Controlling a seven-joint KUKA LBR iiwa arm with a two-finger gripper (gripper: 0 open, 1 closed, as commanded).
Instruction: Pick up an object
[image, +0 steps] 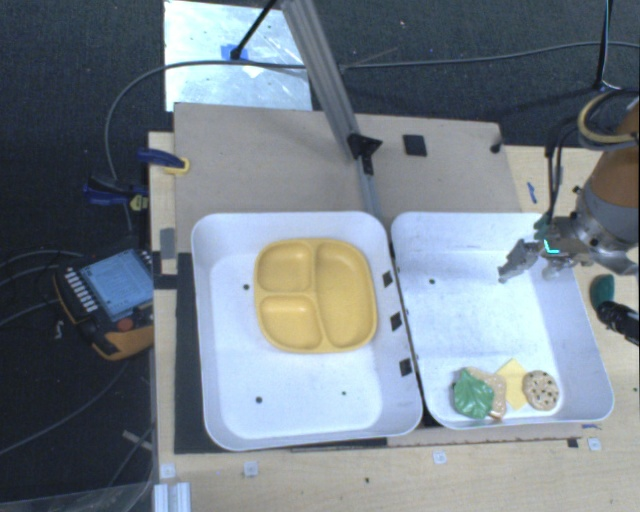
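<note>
**Camera view: claw hovers, nothing grasped**

Claw (522, 258) sits over right bin (470, 300), finger state unreadable. Food pieces (500, 390) cluster in that bin's near corner, well apart from it. Yellow plate (315, 295) occupies left bin.

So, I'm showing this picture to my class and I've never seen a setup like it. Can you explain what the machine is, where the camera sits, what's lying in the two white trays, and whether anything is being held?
It is one picture, taken by a fixed camera above the bench, looking down at a slant. The machine is a robot arm, grey with an orange band, reaching in from the right. Its hand hangs over the right bin, near the far right corner, with nothing seen between its fingers. The left bin holds a yellow divided plate. In the right bin's near corner lie small toy foods close together: a green leafy piece, a yellow wedge and a round cookie. The job is to pick one object up; none is lifted yet.
</note>
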